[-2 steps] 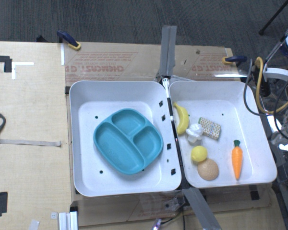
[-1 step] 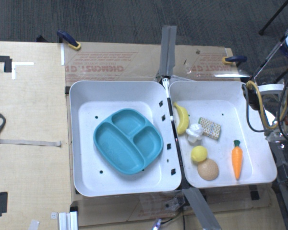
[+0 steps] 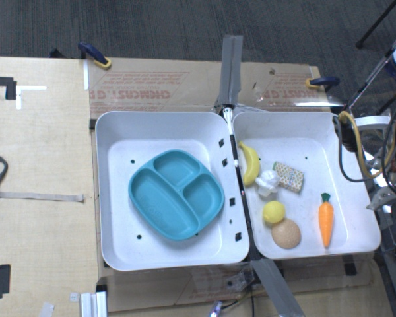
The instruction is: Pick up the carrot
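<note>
Tabletop (image 3: 39,243): two white bins. Left bin (image 3: 112,177) holds one blue divided plate (image 3: 176,195). Right bin (image 3: 303,127) holds one banana (image 3: 250,164), one carrot (image 3: 326,222) lying near the right wall, one lemon (image 3: 273,212), one brown ball (image 3: 286,234), one sponge (image 3: 288,176). State of the jaws: cannot tell. Risk: the nearby wall may block a finger and the carrot may roll off.

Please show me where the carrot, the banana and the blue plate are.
carrot (image 3: 326,222), camera view, middle of its orange body.
banana (image 3: 251,164), camera view, middle of its curve.
blue plate (image 3: 160,207), camera view, floor of its largest compartment.
</note>
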Controlling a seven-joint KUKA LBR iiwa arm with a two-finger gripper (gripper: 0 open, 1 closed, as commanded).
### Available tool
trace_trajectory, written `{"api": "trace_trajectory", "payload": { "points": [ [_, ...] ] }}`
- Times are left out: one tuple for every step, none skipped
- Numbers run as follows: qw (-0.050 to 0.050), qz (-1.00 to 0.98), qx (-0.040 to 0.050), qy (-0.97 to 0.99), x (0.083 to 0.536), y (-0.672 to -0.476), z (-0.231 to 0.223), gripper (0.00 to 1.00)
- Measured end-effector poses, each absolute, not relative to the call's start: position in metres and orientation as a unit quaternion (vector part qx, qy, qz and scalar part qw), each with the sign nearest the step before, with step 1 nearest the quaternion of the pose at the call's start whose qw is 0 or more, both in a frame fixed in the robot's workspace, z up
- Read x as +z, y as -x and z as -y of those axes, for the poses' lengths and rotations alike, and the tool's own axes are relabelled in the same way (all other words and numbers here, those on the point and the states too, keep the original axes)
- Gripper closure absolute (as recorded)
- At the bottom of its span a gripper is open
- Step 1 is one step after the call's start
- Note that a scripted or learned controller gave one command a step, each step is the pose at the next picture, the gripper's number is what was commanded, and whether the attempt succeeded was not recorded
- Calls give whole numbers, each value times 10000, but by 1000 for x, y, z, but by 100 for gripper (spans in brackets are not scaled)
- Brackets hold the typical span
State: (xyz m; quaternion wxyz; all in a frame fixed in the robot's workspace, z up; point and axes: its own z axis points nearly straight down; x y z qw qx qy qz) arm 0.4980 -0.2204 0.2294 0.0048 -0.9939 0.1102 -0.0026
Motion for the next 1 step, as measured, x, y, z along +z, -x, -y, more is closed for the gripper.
{"api": "trace_trajectory", "payload": {
  "points": [
    [39, -995, 11, 9950, 99, -502, 219, 0]
  ]
}}
